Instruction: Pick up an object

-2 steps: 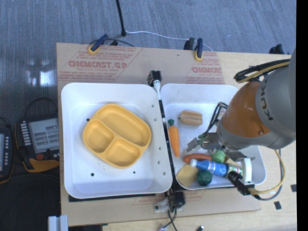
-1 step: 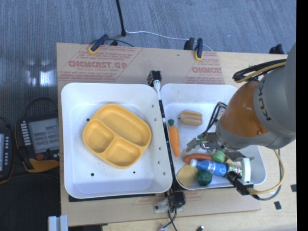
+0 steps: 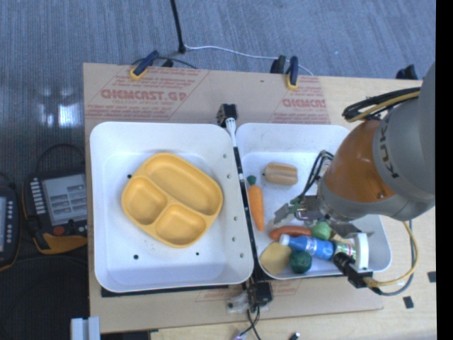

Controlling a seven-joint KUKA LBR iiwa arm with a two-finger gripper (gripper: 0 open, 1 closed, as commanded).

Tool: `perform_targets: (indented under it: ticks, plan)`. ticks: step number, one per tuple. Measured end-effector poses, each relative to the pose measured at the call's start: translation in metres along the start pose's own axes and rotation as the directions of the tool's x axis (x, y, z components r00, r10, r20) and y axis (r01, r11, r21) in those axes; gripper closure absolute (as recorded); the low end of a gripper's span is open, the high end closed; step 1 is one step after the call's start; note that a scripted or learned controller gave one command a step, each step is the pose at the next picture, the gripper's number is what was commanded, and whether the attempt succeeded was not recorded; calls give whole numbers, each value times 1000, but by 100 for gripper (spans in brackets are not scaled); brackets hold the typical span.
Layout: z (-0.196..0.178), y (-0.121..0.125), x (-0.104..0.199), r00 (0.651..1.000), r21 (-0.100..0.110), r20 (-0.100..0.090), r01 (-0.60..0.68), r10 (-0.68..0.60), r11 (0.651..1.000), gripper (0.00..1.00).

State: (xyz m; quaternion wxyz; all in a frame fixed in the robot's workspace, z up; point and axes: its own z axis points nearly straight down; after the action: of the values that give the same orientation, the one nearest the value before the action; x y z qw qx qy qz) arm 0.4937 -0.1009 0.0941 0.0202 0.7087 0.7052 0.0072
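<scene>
My gripper [image 3: 296, 211] is low over the middle of the right bin [image 3: 311, 137], under the grey and orange wrist. Just below it lies a red pepper-like piece [image 3: 289, 231], close to the gripper's tip. To its left an orange carrot [image 3: 255, 205] lies along the bin's left wall. A tan bread roll [image 3: 281, 173] lies farther back. A blue tube with a white cap [image 3: 313, 246], a light green piece [image 3: 322, 230], a dark green piece [image 3: 301, 261] and a yellow round piece [image 3: 274, 258] crowd the front of the bin. I see nothing held.
The left bin [image 3: 106, 253] holds a yellow divided plate [image 3: 172, 198]. The arm hides the right bin's right half. Clamps [image 3: 291, 73] and a cable run along the bench's back edge.
</scene>
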Motion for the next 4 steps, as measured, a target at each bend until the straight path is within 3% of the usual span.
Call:
perform_targets:
  ticks: [1, 2, 3, 4]
  plan:
    - [0, 0, 1, 1000, 0, 0, 0, 0, 1000, 0]
    - [0, 1, -46, 1000, 9, -17, 12, -12, 1000, 0]
    - [0, -2, -13, 1000, 6, 1, -1, 1, 1000, 0]
    - [1, 17, -5, 1000, 24, -4, -3, 3, 1000, 0]
